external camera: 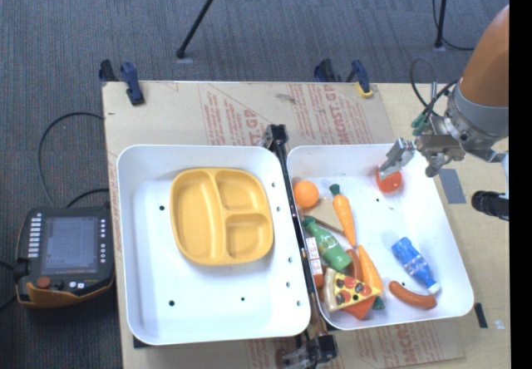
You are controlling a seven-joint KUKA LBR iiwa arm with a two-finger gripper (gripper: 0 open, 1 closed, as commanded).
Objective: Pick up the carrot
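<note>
The carrot [344, 216] lies in the right bin [440, 230], its long axis running top to bottom with the green top uppermost, down-left of the hand [413, 155], whose spread fingers hold nothing.

The arm [486, 81] enters as a thick rounded body, its upper section a broad orange band that gives way below to a smooth light-grey collar. Beneath the collar sits a darker grey metal wrist block with angular edges. Thin cables, some green, run down its left side. The gripper [413, 156] is made of slim grey metal fingers [394, 158] with blocky tips, paler than the wrist block.
</note>
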